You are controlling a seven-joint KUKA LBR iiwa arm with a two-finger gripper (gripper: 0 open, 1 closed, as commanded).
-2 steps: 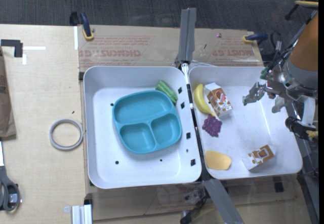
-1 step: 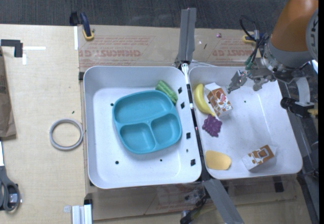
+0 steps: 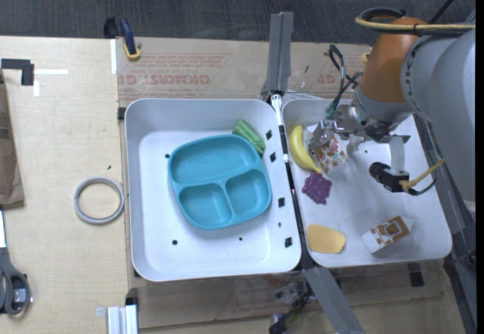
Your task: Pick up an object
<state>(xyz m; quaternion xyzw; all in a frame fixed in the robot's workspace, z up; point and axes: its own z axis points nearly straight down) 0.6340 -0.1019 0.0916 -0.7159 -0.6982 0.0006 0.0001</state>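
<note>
Your arm's hand (image 3: 330,145) hovering low in the right bin (image 3: 423,245), finger state impossible to tell, banana (image 3: 299,148) lying against that bin's left wall, purple grapes (image 3: 317,187) just beside it.

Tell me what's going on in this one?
A KUKA arm reaches in from the right over the right bin, its gripper down near the banana and a small patterned packet. Whether it has hold of anything can't be told from here. Purple grapes, a yellow piece and a small carton also lie in that bin. The left bin holds a blue divided plate with a green item at its far edge.
</note>
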